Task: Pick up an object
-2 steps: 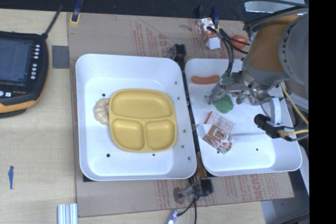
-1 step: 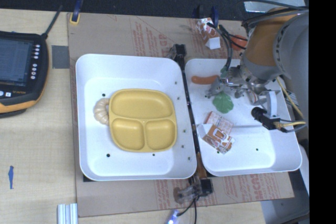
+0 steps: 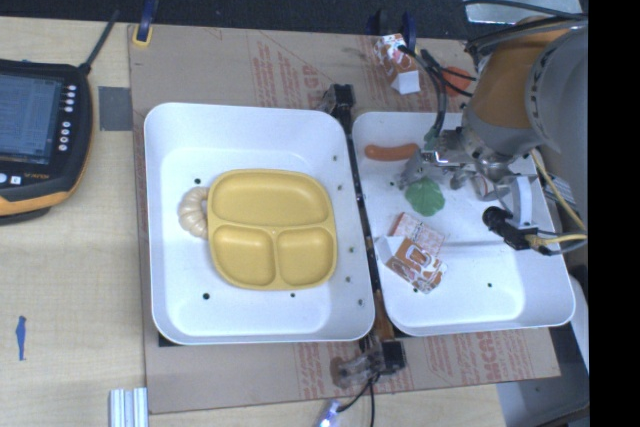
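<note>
While you look into the right bin (image 3: pixel 500 300), you find a green round object (image 3: pixel 427 198), perhaps a toy vegetable, lying in the bin's upper middle part. The gripper (image 3: pixel 432 167) sits just above and beside it, close to touching, but you cannot tell from this slanted view whether its fingers are spread or closed, and nothing shows the green piece held between them.

Just up and to the left of the green piece lies an orange-red toy sausage (image 3: pixel 391 152), near the bin's top wall. Below it, toward the bin's left side, lies a brown-and-white wrapped packet (image 3: pixel 415 252), tilted; its printing is too small for you to read.

The grey arm (image 3: pixel 540 85), with its orange band, reaches in from the right over the bin's upper right corner.

To the left, the left bin (image 3: pixel 180 305) bears a yellow three-compartment plate (image 3: pixel 272 227), and a pale ridged object (image 3: pixel 193 211), like a toy pastry, peeks out from beside the plate's left edge, touching it.

Both bins rest on a cardboard sheet (image 3: pixel 270 65) with faint reddish print that you cannot make out. A small patterned carton (image 3: pixel 397 60) sits on the cardboard above the right bin. At the far left of the bench lies an orange-edged teach pendant (image 3: pixel 40 135), its screen lit but unreadable.
</note>
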Robot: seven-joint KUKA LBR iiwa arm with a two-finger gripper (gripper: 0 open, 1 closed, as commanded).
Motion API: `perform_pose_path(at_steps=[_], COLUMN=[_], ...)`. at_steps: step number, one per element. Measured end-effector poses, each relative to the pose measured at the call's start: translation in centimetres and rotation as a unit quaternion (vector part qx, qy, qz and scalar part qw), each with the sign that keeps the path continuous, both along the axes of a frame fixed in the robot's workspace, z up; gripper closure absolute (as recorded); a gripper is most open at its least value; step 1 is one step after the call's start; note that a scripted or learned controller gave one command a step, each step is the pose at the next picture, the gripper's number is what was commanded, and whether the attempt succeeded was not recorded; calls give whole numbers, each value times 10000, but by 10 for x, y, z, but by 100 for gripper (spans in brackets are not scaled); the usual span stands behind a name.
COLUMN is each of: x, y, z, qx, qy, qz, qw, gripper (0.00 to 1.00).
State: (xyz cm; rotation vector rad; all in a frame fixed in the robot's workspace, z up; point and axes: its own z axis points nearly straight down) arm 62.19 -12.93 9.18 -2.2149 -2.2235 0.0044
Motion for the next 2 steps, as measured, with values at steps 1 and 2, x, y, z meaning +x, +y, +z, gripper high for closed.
perform_pose_path(at_steps=[1, 2], x=[-22, -22], y=[22, 21], z=[0, 10], qx=[-7, -9], qy=[3, 13], qz=[14, 23], qw=[10000, 10000], gripper=[0, 100])
